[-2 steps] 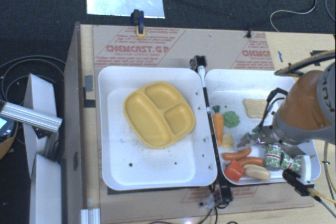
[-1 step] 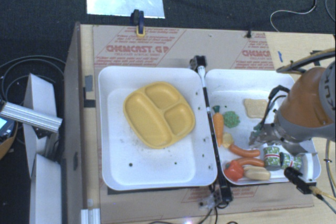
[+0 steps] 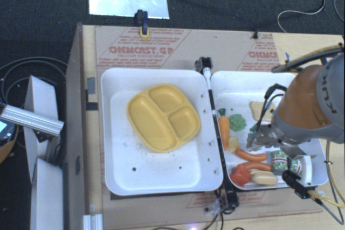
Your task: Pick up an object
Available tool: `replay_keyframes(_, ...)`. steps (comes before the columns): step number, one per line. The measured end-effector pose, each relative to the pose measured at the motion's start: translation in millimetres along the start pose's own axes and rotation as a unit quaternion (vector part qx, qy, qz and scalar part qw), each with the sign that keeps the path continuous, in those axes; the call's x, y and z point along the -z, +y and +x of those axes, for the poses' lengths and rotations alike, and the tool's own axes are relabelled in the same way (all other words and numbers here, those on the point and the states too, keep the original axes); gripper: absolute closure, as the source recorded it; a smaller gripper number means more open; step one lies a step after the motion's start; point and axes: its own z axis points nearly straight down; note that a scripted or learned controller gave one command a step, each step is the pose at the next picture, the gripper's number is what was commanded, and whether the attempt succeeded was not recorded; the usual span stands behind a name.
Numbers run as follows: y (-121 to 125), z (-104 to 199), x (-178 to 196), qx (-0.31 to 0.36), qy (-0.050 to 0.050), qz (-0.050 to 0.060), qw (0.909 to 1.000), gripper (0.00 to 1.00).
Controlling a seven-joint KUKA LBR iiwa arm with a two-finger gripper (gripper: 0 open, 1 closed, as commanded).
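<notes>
Surface (image 3: 161, 43): cardboard-lined, carries 2 white bins side by side.

L bin (image 3: 116, 169): 1 yellow plate (image 3: 163, 117), 3 compartments, approx. centre, set askew to bin edges.

R bin (image 3: 242, 81): toy food, all in left half and along near edge.
- carrot (image 3: 224, 129): along left wall, green end toward far edge.
- broccoli (image 3: 237, 122): just beside carrot, away from wall.
- pale piece (image 3: 256, 110): mid-bin, toward far edge, partly behind arm.
- small yellow piece (image 3: 233, 143): near carrot's tip.
- sausage (image 3: 251, 156): crosswise, toward near-left corner.
- tomato (image 3: 241, 174): near-left corner.
- pale roll (image 3: 264, 178): along near edge, touching tomato.
- can (image 3: 279, 161): green/red label, beside sausage, near edge.

Arm (image 3: 307, 105): grey w/ orange band, over R bin's right half.

Jaws: low over mid-bin, just beside sausage on its far side. Open or closed: can't tell.
</notes>
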Motion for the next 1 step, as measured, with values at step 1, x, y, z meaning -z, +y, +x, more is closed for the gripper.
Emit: replay_keyframes(1,0.7,81.8,71.1,0.000,0.000,0.000,1.0000,1.00)
